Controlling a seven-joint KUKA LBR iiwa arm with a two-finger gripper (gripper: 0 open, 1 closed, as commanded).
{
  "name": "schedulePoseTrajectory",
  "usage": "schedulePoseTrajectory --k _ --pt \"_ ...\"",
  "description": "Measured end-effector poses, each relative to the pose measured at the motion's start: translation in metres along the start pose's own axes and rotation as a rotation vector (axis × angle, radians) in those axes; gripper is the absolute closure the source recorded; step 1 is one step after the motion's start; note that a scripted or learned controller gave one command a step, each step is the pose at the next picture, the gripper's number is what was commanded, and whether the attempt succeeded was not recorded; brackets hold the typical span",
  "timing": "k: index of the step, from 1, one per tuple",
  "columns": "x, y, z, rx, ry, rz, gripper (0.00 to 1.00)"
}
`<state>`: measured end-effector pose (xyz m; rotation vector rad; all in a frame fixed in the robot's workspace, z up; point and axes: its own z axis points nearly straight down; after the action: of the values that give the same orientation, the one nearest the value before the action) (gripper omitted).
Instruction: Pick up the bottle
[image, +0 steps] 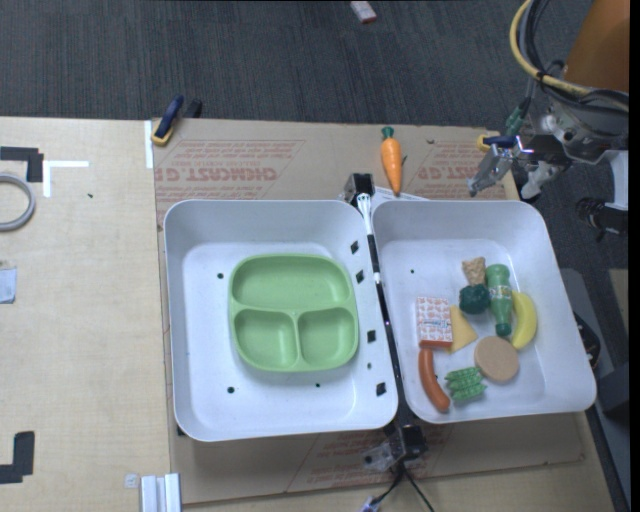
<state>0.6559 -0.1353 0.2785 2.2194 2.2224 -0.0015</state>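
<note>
The bottle (499, 293) is small and green, and lies lengthwise in the right bin (560, 262) between a dark green broccoli (474, 298) and a yellow banana (524, 320). My gripper (508, 176) hovers beyond the right bin's far edge, up and away from the bottle. Its two grey fingers stand apart, so it is open with nothing between them.
The right bin also holds a wafer pack (433, 318), a cheese wedge (461, 329), a tan disc (497, 360), a red sausage (432, 380) and green beans (465, 385). A green divided plate (295, 312) sits in the left bin (190, 300). A carrot (390, 160) lies on the cardboard behind the bins.
</note>
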Motion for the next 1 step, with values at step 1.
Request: schedulePoseTrajectory --k 1 --pt "-0.0002 0.0004 -0.0098 -0.001 -0.001 -0.003 1.0"
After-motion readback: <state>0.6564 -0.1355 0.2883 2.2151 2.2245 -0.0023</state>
